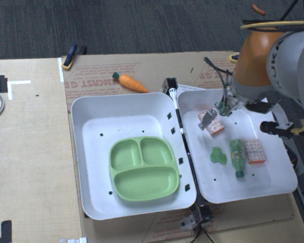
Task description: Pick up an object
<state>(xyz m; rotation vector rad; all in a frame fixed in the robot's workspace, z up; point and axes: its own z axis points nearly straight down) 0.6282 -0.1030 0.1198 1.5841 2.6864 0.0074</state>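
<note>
My gripper (pixel 209 118) hangs low over the back left part of the right bin (pixel 279 185). A small red and white box (pixel 216 129) lies just under and in front of its tip, touching it or nearly so. Further forward in the same bin lie a green leafy toy (pixel 218 156), a green bottle (pixel 237 158) on its side, and a second red and white box (pixel 255 151). Nothing is visibly lifted off the bin floor.
The left bin (pixel 87 148) holds a green divided plate (pixel 143 168). An orange toy carrot (pixel 131 82) lies on the cardboard behind the bins, and a blue clip (pixel 70 55) sits at the cardboard's back left corner. The arm fills the upper right.
</note>
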